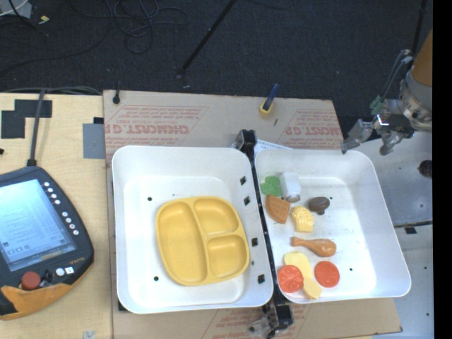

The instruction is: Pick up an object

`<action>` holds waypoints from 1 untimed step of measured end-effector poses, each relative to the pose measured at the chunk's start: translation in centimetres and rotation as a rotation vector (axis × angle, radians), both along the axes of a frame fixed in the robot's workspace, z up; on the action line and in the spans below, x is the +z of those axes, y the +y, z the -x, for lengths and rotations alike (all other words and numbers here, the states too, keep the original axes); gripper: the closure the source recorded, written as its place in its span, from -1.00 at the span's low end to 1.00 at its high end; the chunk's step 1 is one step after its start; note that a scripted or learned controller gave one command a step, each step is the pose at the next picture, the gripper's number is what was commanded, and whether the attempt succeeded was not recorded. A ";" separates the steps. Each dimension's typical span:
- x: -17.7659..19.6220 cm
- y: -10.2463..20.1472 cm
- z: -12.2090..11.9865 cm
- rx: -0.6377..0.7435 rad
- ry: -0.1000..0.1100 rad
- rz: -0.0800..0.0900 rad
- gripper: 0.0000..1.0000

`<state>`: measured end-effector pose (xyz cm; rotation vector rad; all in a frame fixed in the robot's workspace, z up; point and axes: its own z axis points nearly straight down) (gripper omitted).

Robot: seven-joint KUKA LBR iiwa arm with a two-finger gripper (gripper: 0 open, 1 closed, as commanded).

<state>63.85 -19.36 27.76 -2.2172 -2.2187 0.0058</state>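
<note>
camera view | end effector (372,134) beyond right bin's (385,210) far corner | opening: cannot tell

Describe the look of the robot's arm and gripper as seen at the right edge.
The arm shows an orange band above a grey, ribbed wrist section. A thin pale cable loops along its left side. The gripper is grey metal with dark angular parts and small bright spots.

I judge this a robotics lab: a teach pendant (39,235) lies on the bench, cables (134,9) trail over dark flooring (loosely), and cardboard (212,122) underlies the white bins (176,162).
</note>
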 end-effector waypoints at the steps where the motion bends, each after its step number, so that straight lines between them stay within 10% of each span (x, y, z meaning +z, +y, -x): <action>1: -9.5 7.9 4.8 0.004 0.014 -0.006 -1.00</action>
